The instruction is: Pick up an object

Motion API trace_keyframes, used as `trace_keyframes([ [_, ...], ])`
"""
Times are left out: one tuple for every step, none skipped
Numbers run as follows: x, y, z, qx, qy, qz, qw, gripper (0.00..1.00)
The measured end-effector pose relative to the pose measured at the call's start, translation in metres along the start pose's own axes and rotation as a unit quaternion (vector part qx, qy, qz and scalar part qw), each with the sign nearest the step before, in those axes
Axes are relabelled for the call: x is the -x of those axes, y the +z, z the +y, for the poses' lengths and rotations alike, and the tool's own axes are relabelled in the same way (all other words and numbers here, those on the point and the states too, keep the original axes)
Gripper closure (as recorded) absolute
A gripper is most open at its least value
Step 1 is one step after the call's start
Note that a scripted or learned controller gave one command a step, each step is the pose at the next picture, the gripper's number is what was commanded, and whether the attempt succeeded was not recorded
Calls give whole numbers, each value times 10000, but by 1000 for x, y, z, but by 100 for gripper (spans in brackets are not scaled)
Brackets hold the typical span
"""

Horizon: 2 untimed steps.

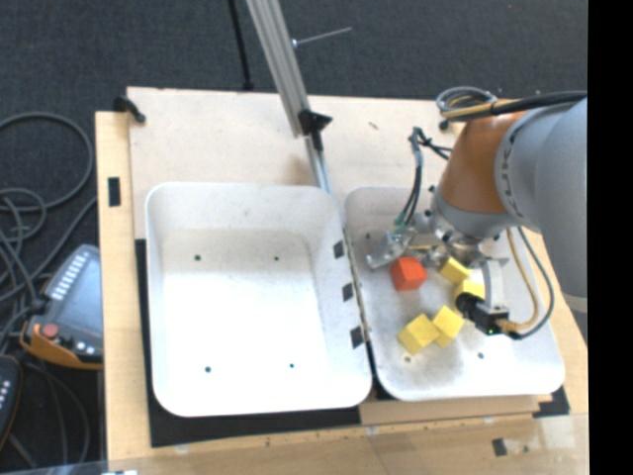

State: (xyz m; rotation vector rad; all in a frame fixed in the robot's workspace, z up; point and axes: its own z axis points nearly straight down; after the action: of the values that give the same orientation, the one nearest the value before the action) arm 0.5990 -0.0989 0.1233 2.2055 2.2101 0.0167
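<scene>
The arm (pixel 514 166) is low over the right bin (pixel 534 369), with the gripper (pixel 415 257) just above the orange block (pixel 407 273). Judged step: the approach or the close of a grasp on that block; it is not lifted, and nothing shows it pinched. Whether the jaws are spread or pressed together cannot be told, since the wrist and cables cover them. Three yellow blocks lie close to the orange block: one to its right (pixel 455 270), partly under the wrist, and two below it (pixel 418 333), (pixel 448 322), touching each other. The next move calls for a closing squarely on the orange block, then a straight lift clear of its yellow neighbours. The left bin (pixel 163 216) plays no part. Contact between gripper and block is hard to make out.
</scene>
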Motion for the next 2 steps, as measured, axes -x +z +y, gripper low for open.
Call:
trace_keyframes([
  [0, 2, -1, 13, -4, -4, 10000, 0],
  [1, 4, -2, 31, -6, -11, 10000, 0],
])
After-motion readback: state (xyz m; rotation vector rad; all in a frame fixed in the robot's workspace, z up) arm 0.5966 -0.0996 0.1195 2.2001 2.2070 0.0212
